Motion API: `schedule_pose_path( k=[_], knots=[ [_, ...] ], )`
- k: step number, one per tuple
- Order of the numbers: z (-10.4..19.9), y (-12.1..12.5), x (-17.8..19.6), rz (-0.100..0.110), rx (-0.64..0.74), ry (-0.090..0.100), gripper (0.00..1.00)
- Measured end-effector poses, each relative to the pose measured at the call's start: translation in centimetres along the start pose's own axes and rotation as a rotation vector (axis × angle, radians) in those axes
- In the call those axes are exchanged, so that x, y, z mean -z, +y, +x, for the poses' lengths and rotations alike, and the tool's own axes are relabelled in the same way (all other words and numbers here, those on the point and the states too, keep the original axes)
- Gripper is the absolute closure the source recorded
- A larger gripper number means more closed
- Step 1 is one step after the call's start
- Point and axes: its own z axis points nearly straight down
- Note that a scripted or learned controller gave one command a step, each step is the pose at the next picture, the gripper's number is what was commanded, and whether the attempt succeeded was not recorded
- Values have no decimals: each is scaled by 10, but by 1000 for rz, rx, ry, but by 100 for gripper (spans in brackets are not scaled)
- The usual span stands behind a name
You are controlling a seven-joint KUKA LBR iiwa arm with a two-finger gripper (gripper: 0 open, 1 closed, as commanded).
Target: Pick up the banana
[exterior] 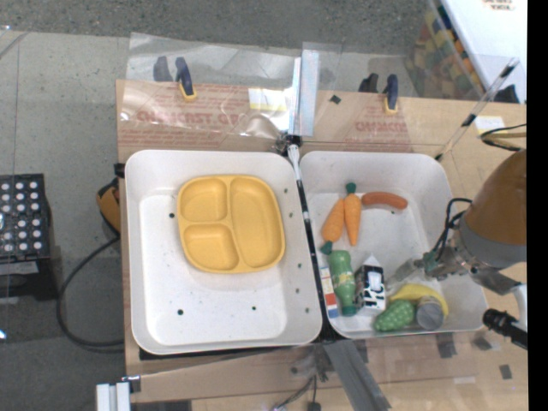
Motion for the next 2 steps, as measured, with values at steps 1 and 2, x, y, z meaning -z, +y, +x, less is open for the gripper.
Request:
schedule_pose_path(
  k=[1, 2],
  knots=[
    [13, 1, -9, 4, 66, -3, 0],
    [-19, -5, -5, 6, -53, 2, 0]
  ],
)
